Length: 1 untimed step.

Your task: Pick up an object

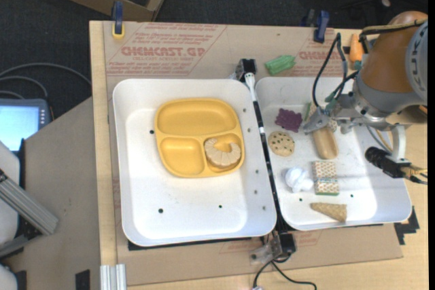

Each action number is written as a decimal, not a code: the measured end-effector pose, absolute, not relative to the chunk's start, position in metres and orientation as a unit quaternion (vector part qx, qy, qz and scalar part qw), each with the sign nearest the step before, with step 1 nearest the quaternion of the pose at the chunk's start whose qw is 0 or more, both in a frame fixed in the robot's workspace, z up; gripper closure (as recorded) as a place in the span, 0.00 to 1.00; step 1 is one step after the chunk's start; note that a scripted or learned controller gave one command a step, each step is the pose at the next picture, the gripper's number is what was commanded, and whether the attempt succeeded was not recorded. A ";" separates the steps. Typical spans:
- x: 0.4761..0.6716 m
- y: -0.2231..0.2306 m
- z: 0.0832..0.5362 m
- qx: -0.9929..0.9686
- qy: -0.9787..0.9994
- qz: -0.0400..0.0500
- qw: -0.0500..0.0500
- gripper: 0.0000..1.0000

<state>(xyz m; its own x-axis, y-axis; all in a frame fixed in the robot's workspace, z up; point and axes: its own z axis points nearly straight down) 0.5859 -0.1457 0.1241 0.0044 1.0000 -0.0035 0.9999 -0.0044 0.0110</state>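
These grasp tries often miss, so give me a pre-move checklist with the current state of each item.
1. Gripper over the right bin: ok.
2. Target below it, the tan bread-roll piece: ok.
3. Object between the fingers: cannot tell.
4. Cookie apart from the roll: ok.
5. Purple grapes close beside the gripper, could get bumped: not ok.
6. Yellow divided plate in the left bin, away from the arm: ok.

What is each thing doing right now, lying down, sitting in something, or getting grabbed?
yellow divided plate: flat in left bin.
round pastry: in the plate's small right compartment.
cookie: flat in right bin.
purple grapes: lying loose.
bread roll: lying under the gripper.
wafer: flat.
cone: on its side.
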 end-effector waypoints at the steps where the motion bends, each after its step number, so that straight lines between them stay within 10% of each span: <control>1: 0.584 -0.154 0.082 0.707 0.707 -0.002 -0.002 0.00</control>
